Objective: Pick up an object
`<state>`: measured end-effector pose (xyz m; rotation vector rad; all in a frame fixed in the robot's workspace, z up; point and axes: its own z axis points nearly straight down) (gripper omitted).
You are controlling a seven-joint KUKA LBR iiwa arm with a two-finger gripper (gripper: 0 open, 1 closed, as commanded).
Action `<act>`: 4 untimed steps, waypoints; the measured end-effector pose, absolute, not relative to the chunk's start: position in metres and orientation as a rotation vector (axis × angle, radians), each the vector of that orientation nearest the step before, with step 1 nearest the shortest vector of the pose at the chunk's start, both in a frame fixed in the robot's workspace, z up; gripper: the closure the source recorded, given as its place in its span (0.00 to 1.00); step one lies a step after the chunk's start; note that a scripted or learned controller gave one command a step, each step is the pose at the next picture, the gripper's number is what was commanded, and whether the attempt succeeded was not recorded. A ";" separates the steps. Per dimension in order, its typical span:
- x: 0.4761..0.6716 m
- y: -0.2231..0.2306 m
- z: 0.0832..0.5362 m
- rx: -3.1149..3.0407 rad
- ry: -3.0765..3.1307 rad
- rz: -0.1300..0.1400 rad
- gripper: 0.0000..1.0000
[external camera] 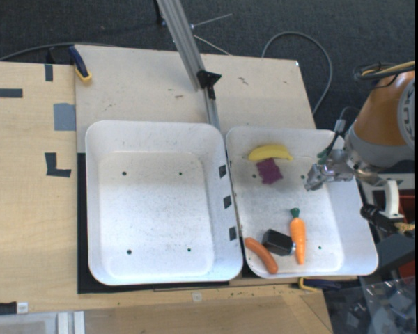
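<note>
Nearest the camera, along the front wall of the right-hand shallow white plastic bin (355, 259), lie three things: a small orange-red sausage-shaped toy (261, 255) at the bin's front-left corner, a small black block (278, 242) just right of it and touching or nearly touching it, and an orange toy carrot with a green top (297, 238) standing lengthwise just right of the block. Going from the left of the bench (28, 186), the left-hand shallow white plastic bin (97, 186) sits side by side with the right-hand bin. Toward the right-hand bin's back wall lie a yellow toy banana (269, 152) and, just in front of it, a purple lumpy block (269, 171). The hand (315, 178) of the grey arm with the orange band hovers near the bin's right wall, right of the purple block and apart from it; whether its fingers are spread or pressed together I cannot tell, and nothing shows between them. By my judgement the step in hand is the approach, with nothing picked yet. The next move calls for settling over one item, likely the purple block or banana, and lowering squarely.
</note>
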<state>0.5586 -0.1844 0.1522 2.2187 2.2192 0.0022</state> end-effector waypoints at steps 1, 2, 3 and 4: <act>0.554 -0.182 0.214 2.216 2.220 0.004 1.00; 0.554 -0.182 0.278 2.215 2.219 0.004 1.00; 0.542 -0.128 0.263 2.217 2.229 -0.001 1.00; 0.541 -0.077 0.267 2.216 2.231 0.000 1.00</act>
